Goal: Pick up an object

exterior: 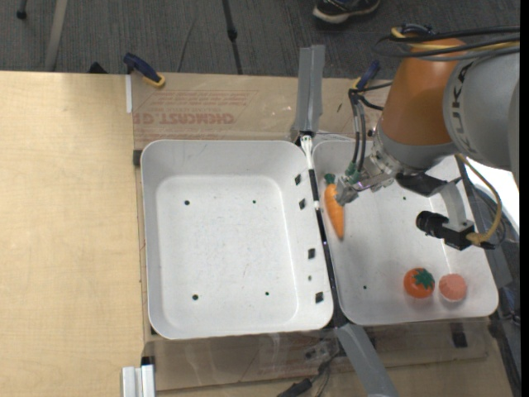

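Camera view showed my tool (345,187) pinching a smooth, tapered orange carrot (334,210) by its green top, left of frame centre-right, over the glossy white bin (388,304).

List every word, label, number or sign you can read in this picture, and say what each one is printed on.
"CHEMCAST GP": red print on the brown sheet under the bins, above the left bin; it appears mirrored or upside down, and the last letters are uncertain.
A smaller red line beneath it is too blurred to read.
No readable text on the arm, the gripper, the carrot or the right bin.
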`<action>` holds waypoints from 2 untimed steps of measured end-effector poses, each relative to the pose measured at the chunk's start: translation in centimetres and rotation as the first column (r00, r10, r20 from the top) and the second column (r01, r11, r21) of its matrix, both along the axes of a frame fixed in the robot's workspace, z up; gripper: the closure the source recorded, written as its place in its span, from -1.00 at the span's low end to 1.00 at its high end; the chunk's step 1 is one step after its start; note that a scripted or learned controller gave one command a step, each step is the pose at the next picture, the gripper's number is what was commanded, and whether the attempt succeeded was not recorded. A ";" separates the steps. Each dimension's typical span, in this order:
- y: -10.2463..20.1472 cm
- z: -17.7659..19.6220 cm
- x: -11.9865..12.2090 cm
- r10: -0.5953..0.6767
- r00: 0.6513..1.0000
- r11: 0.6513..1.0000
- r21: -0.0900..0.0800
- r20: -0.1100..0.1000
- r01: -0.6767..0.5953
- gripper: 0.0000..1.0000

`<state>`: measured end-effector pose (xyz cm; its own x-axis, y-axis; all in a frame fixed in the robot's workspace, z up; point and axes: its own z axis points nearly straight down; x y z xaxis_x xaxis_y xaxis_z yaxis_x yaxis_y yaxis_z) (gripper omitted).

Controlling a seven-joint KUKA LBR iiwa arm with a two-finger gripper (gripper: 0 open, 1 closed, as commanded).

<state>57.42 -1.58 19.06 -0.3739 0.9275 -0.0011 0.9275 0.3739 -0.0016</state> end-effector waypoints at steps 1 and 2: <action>-8.5 -4.2 -5.3 0.038 0.999 0.999 0.000 -0.001 -0.038 1.00; -8.5 -4.2 -5.3 0.037 0.999 0.999 0.001 -0.001 -0.037 -1.00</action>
